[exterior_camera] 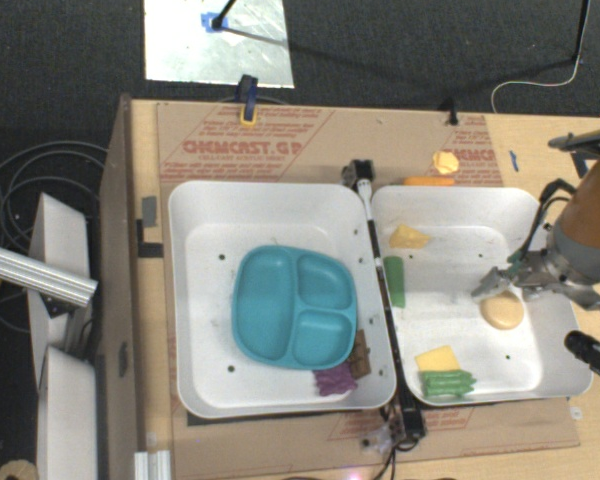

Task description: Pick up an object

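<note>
Two white bins side by side on a cardboard-topped bench. Left bin (195, 268) holds a teal divided plate (295, 306) lying flat near the middle; a purple item (332, 379) and a small brown item (360, 357) sit at the plate's lower right edge, near the bin's front corner.

Right bin (525, 208) — several small objects, well apart: yellow wedge (410, 236) near the back left, green stick (394, 281) along the left wall, yellow block (438, 358) near the front with a green ridged piece (447, 382) just in front of it, touching or nearly so. Tan round piece (503, 312) lies on the bin floor toward the right side.

Arm comes in from the right, wrist low over the right bin. Gripper (495, 283) sits just above and left of the tan round piece, tips pointing left and down. Finger spacing too small and blurred — cannot tell how far apart, and nothing visibly between them. Tan piece looks to rest on the floor, not lifted.

Outside the bins, at the back: an orange stick (429, 180) and a yellow lump (445, 162) on the cardboard.
</note>
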You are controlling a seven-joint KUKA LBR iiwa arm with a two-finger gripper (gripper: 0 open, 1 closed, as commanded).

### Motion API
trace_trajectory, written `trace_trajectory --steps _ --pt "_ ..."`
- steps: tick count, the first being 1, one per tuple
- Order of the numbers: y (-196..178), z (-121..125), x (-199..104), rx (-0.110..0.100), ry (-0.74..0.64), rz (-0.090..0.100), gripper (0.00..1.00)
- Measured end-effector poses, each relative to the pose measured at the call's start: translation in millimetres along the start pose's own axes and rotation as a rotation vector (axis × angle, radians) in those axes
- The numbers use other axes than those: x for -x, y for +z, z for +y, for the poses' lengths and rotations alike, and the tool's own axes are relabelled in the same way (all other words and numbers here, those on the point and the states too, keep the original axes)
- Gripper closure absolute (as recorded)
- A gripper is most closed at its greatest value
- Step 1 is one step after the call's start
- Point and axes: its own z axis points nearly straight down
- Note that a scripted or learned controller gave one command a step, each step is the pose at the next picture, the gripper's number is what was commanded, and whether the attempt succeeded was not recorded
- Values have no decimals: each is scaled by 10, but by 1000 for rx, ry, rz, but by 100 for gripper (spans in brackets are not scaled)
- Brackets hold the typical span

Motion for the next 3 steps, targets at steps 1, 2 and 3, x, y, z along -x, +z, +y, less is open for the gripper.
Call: trace_trajectory --steps 1,2,3 --pt "321 -246 95 -4 2 0 0" --pt "308 271 -295 2 -7 0 0" --pt "315 -226 116 -5 5 0 0"
